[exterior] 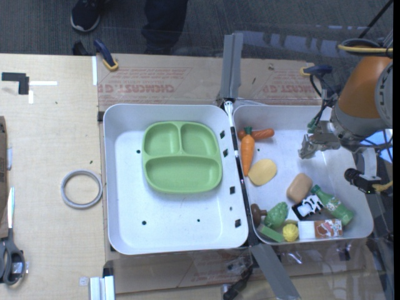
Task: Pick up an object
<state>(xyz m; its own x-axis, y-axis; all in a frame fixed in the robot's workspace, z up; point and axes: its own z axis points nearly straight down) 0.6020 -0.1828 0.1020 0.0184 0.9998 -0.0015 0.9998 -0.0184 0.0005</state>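
I see my gripper (310,147) over the right bin (284,120), toys lying left and nearer (300,187); whether its fingers are parted, I cannot tell.

Bright, even overhead light, fairly sharp.
We see soft shadows inside the white bins (112,167); the far floor (281,5) looks perhaps slightly grainy.

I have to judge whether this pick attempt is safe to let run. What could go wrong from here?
The pincer hangs over bare bin floor in the right bin, so a straight descent may close on nothing. The toys are crowded in the near corner: reaching for the green bottle could knock the bread roll aside.
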